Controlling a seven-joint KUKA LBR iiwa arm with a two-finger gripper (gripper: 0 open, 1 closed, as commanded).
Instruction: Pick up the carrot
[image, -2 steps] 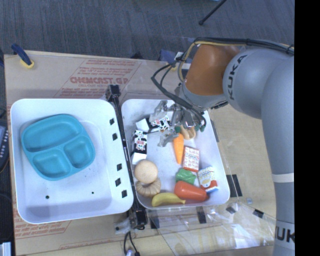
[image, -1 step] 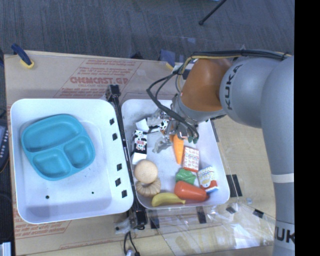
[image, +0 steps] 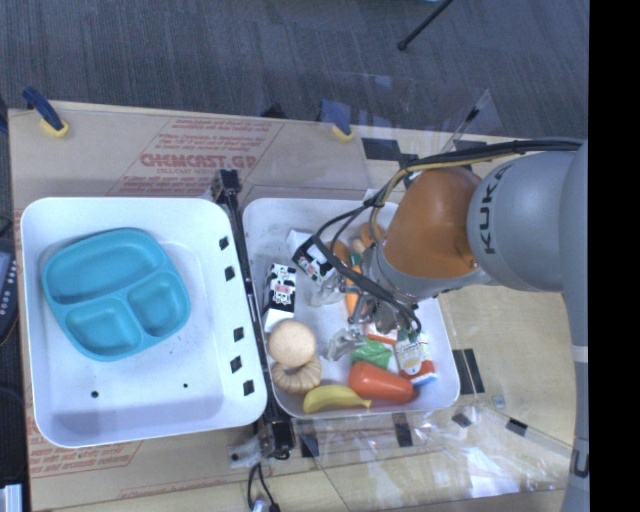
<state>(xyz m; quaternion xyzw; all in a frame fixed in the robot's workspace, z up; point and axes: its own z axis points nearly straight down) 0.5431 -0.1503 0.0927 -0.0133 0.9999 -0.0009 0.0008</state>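
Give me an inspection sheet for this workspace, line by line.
Surface: brown printed board bearing the left white bin and the right white bin.
Job's things: orange carrot lying near the right bin's front edge.
Clutter: round bun, yellow banana, black-and-white carton; blue divided tray in the left bin.
Grippers: claw low in the right bin, above the carrot; finger state unclear.
Cables: black cables along the arm.
Surroundings: dark carpet.
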